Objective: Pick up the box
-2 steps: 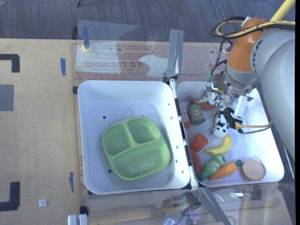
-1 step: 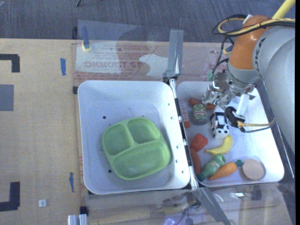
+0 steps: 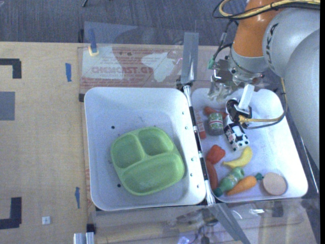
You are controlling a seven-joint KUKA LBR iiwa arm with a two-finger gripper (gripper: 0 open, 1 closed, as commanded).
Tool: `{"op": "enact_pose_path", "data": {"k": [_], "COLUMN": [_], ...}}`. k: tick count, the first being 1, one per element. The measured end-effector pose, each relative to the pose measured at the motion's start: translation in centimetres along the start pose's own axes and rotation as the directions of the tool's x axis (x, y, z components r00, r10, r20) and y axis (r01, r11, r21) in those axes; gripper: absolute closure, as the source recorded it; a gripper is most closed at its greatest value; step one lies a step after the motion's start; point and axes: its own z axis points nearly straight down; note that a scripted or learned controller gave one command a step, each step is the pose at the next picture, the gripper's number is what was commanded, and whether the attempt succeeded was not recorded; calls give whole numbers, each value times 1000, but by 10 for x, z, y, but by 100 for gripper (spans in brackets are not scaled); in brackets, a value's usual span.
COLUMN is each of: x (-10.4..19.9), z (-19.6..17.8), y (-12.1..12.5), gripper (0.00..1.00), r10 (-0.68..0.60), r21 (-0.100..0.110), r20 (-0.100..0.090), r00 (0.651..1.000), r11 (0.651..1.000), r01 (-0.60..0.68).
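Task thing: the box [image 3: 236, 136], a small black-and-white carton as far as can be made out, lies on the floor of the right bin [image 3: 271, 136], about midway between its far and near edges and nearer its left wall than its right
Neighbours: a can [image 3: 216, 123] stands just beside the box toward the left wall; a banana [image 3: 240, 158] lies just beside it toward the near edge; a red pepper [image 3: 216, 153] and a carrot [image 3: 243, 183] lie nearer the near edge
Hand: the hand [image 3: 221, 89] hangs over the far left corner of the right bin, near the box but apart from it; whether it is spread or pressed together cannot be told
Done: by the look of it, only the approach to the correct bin; the box rests on the bin floor, not lifted
Left: bringing the hand over the box; closing on it; raising it clear of the crowded neighbours
Left bin: the left bin [image 3: 101, 111] carries a green plate [image 3: 147, 160], which plays no part in the task
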Motion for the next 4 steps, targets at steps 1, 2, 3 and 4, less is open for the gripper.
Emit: {"op": "enact_pose_path", "data": {"k": [1, 2, 3, 4], "x": [39, 105, 155, 223], "z": [0, -14, -40, -72], "y": [-7, -19, -28, -53], "gripper": [100, 100, 100, 100], "r10": [-445, -457, -370, -497], "r21": [2, -3, -2, -3], "r20": [-2, -1, -1, -1], "r00": [895, 890, 929, 868], "r11": [895, 890, 929, 868], "r01": [445, 457, 370, 497]}}
